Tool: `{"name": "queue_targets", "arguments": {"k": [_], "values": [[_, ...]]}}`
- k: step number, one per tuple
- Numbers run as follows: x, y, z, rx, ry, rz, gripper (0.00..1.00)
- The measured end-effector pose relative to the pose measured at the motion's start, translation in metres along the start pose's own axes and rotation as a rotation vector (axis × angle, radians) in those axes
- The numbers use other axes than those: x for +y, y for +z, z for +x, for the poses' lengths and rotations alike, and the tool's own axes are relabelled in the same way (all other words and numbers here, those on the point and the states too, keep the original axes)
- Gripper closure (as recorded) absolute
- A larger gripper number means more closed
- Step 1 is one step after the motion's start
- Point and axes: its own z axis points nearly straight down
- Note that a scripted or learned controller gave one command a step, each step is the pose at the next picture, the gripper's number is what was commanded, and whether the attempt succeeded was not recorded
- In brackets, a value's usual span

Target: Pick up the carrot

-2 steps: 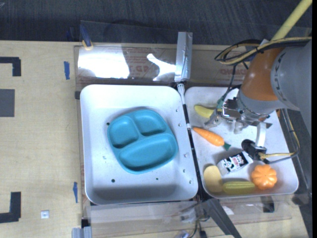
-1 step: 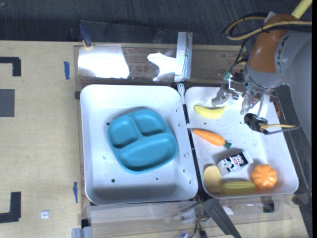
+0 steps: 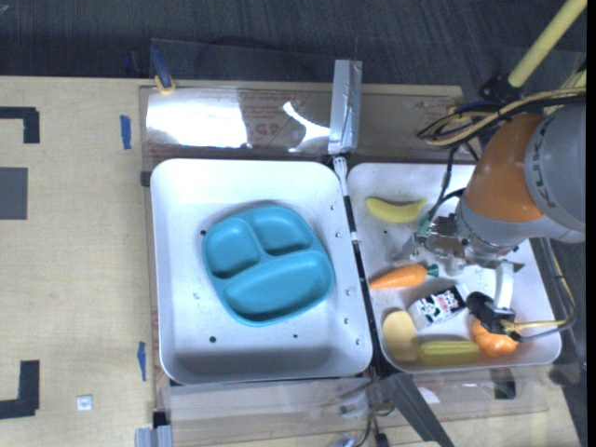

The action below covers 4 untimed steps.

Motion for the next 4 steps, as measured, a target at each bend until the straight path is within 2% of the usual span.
{"name": "queue_targets", "arguments": {"k": [1,2,3,4], "values": [[0.042,-0.045,-0.023,-0.001,-0.047,0.000,0.00],[-0.034,-0.099,0.024,0.001,-0.040,0.004,0.00],[0.016,-0.098,0.042,-0.001,-0.188,0.001,0.00],[0.004,-0.098,0.059,0.000,-0.225,0.006,0.00]]}}
